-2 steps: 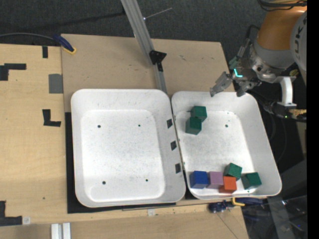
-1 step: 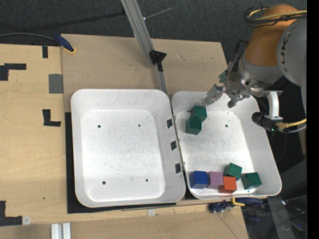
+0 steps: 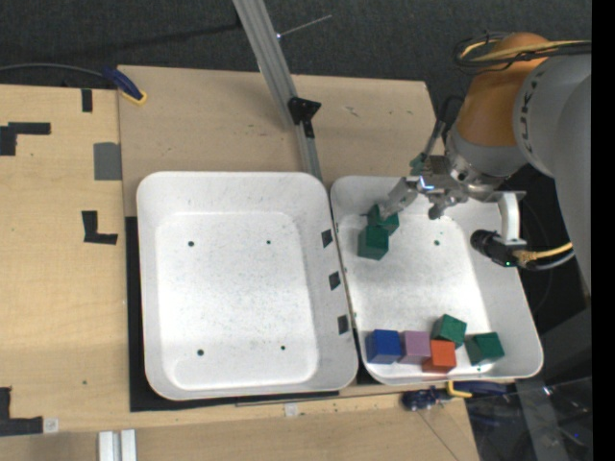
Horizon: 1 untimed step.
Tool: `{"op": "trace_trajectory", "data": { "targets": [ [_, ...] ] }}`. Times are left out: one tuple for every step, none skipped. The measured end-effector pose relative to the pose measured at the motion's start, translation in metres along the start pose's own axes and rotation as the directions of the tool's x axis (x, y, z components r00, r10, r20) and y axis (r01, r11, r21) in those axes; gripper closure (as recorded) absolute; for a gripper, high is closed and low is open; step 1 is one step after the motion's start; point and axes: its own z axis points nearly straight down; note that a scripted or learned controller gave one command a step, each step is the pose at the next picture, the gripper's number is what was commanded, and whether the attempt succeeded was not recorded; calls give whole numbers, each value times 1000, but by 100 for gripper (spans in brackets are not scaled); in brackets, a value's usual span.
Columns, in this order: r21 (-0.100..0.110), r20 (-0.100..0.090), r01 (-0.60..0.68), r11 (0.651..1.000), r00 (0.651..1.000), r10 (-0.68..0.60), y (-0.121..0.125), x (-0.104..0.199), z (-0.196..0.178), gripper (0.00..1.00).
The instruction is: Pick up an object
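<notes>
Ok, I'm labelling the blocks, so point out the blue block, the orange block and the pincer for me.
blue block (image 3: pixel 384 345), camera view, middle of its top face.
orange block (image 3: pixel 442 355), camera view, middle of its top face.
pincer (image 3: pixel 419 200), camera view, midway between its fingertips.

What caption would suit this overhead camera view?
Robot arm's tool hovers by a green block in the right bin; five more blocks sit along its near edge.

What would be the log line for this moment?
gripper: over right bin, far end | green block: just below fingers, grasp unclear | five blocks: near edge | left bin
</notes>
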Motion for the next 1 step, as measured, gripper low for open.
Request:
{"op": "trace_trajectory", "data": {
  "targets": [
    [-12,-1,-1,1000,1000,1,9,7,52,0]
  ]
}}
